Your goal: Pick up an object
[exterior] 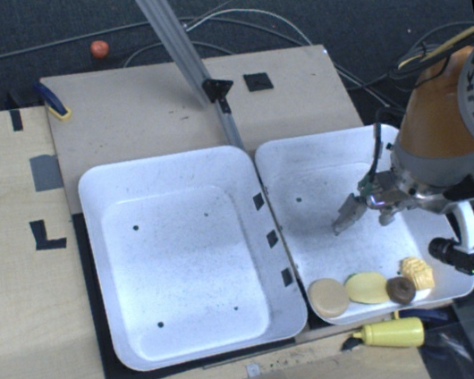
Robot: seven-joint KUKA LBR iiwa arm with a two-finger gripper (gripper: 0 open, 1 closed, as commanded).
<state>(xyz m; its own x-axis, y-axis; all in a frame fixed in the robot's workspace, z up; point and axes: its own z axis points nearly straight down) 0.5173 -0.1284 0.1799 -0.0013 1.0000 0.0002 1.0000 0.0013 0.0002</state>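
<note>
A: What was the biggest thing there?

B: The surface (20, 295) was; it was pale wood with dark tape marks; two white bins sat on it side by side.

A: What was in the bins?

B: The left bin (181, 257) had bare white floor with small dark dots; the right bin (308, 180) had a row of little things along its near edge.

A: And the arm?

B: The arm (443, 120) came in from the right, grey with an orange band; its claw (363, 210) hung over the middle of the right bin; I could not tell if it was apart or together; nothing showed between its tips.

A: Which little things?

B: A tan round piece (328, 297) lay at the left; a yellow-green oval (365, 288) was just beside it; a small brown piece (401, 289) touched the oval; a yellow lumpy piece (416, 272) sat at the right end; all were well apart from the claw.

A: Anything outside?

B: A yellow tool (391, 334) lay just past the near edge; a small orange ball (99, 48) sat far off on the dark floor.
</note>
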